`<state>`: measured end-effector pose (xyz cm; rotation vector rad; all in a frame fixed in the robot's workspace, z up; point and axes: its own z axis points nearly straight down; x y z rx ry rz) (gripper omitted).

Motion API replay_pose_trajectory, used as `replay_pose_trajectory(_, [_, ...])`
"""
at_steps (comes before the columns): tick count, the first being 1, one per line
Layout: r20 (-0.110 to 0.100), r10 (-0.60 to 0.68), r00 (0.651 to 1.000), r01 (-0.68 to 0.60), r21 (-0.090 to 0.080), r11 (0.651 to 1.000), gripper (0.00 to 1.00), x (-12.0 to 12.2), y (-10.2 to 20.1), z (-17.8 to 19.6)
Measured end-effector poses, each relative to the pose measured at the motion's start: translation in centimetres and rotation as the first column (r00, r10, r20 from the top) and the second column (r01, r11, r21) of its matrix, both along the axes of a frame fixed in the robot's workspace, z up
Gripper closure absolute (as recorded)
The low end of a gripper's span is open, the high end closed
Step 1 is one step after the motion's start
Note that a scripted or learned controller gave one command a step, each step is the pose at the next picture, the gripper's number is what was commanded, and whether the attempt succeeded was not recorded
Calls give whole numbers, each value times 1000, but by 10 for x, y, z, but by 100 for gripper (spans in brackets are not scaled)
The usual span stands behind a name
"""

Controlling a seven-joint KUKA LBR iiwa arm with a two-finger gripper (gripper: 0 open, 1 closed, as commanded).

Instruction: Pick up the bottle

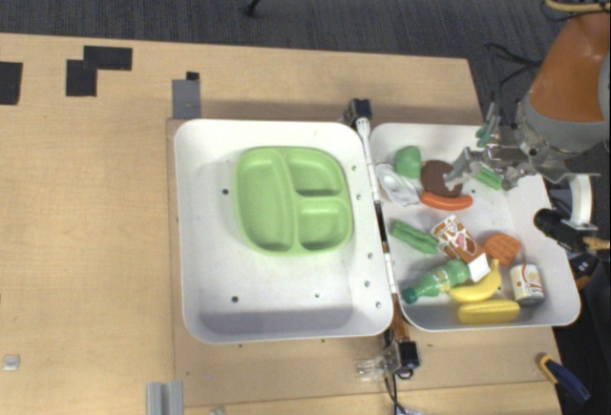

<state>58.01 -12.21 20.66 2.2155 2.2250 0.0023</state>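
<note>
Bottle: green toy bottle [434, 281] lying on its side near the front-left corner of the right bin [565, 313], neck pointing toward the divider between the bins, not picked up yet

Neighbours: pretty crowded down there. A yellow banana [477, 290] is touching the bottle's base end, another yellow piece [488, 311] sits just in front of that, and a red-and-white snack packet [454, 237] lies just behind it. A green pepper-looking thing [413, 237] is near the neck side, and a small can [526, 282] sits further right

Other stuff: brown piece [437, 176] and an orange carrot-ish thing [446, 201] toward the back of the bin, right by the claw

Left bin: left bin [205, 213] has a green divided plate [291, 197] in it, nothing to do with the job

Risk: my guess is the banana is the problem. It's pressed against the bottle, so a grab could catch both or just shove the bottle into the bin wall. Bottle is round and on its side too, so it could roll or squirt out if the fingers close off-centre

Claw: gripper [487, 163] hovers over the back part of the right bin, well apart from the bottle, near the brown piece. Fingers look spread apart with nothing between them, though it's a bit cluttered up there

Arm: grey and orange arm [571, 70] comes in from the right
</note>
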Motion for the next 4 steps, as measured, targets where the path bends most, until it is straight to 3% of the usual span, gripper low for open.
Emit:
replay_pose_trajectory(1, [3, -169, 986, 169, 0, 986, 0, 61, 20, 143])
replay_pose_trajectory(2, [0, 194, 981, -194, 0, 981, 0, 20, 23, -29])
replay_pose_trajectory(3, [-1, -160, 987, 160, 1, 987, 0, 66, 67, -22])
replay_pose_trajectory(4, [-3, -619, 786, 619, 0, 786, 0, 50, 70, -23])
